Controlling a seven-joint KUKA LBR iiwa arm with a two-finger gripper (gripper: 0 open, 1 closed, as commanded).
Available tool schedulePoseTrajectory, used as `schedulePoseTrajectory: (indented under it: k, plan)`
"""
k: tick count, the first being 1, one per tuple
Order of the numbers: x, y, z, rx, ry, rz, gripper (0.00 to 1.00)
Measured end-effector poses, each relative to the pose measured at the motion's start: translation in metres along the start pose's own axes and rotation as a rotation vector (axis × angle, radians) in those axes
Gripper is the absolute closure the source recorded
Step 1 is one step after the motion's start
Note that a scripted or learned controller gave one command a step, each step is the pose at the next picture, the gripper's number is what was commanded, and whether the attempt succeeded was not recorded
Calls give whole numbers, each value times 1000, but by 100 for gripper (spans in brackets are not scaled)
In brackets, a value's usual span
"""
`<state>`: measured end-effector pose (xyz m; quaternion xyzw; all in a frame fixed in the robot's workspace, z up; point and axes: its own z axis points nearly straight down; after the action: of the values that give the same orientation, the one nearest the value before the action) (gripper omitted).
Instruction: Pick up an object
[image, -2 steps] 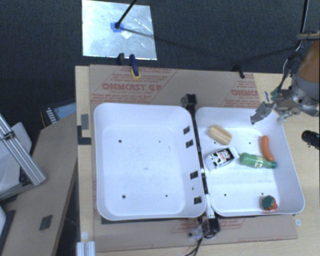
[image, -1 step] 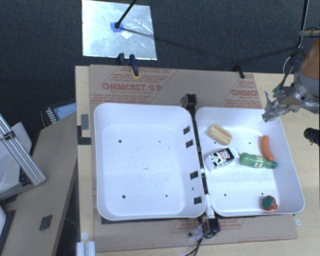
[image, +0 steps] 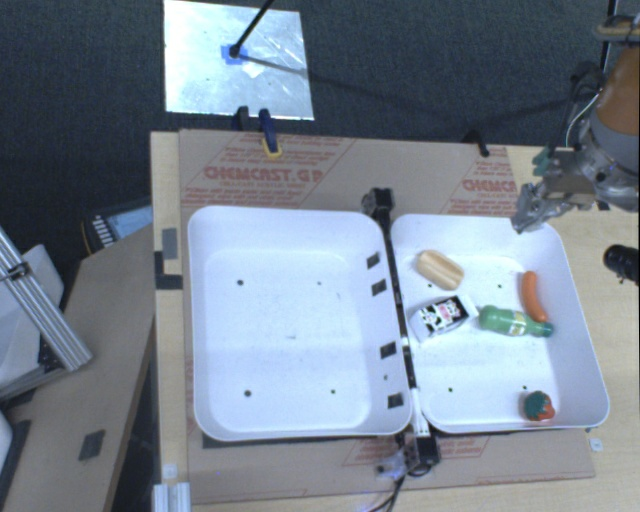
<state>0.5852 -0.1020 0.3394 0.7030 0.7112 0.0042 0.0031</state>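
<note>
Two shallow white bins are set side by side; the left bin (image: 285, 320) and right bin (image: 580, 350) are joined. The gripper (image: 530, 215) is seen above the right bin's far corner, nothing between its fingers; their spread cannot be told. Inside lie a green bottle (image: 512, 322), bread roll (image: 439, 268), black-and-white packet (image: 441, 316), orange sausage-like piece (image: 534, 295), and a small red-green item (image: 538, 405), possibly a strawberry.
</note>
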Motion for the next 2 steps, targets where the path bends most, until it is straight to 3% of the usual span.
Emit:
schedulePoseTrajectory:
  k: [1, 2]
  plan:
    - [82, -39, -65, 1, 2, -2, 100]
    - [154, -82, -60, 9, 1, -1, 100]
